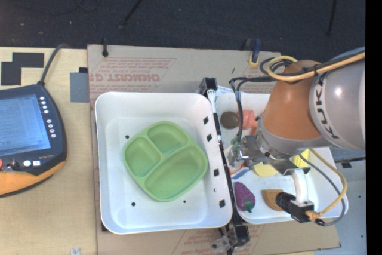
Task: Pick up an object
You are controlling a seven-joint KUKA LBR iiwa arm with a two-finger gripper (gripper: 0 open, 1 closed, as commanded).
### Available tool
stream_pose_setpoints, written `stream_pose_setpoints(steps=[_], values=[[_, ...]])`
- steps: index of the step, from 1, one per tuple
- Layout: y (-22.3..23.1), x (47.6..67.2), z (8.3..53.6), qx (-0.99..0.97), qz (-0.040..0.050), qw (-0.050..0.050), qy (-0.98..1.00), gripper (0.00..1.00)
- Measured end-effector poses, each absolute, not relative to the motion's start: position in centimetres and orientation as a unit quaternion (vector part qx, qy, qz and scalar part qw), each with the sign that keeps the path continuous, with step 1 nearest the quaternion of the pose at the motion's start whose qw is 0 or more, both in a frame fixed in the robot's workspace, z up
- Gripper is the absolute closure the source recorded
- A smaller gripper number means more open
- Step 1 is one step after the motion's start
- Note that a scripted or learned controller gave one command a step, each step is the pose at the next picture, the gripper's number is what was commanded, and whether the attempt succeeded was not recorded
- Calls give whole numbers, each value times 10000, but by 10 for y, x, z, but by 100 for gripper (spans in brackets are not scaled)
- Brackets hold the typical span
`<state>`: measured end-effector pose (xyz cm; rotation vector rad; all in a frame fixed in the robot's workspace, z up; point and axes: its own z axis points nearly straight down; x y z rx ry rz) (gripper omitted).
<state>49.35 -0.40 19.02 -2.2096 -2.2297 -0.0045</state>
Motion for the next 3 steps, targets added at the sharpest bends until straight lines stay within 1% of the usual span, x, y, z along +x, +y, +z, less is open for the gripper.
stream_pose_setpoints(steps=[1, 2, 3], values=[[-77, 540, 106, -7069, -7, -24, -7073, 100], [-76, 537, 102, -7073, 18, 24, -7069, 0], [-84, 595, 88, -7059, 2, 14, -7083, 0]])
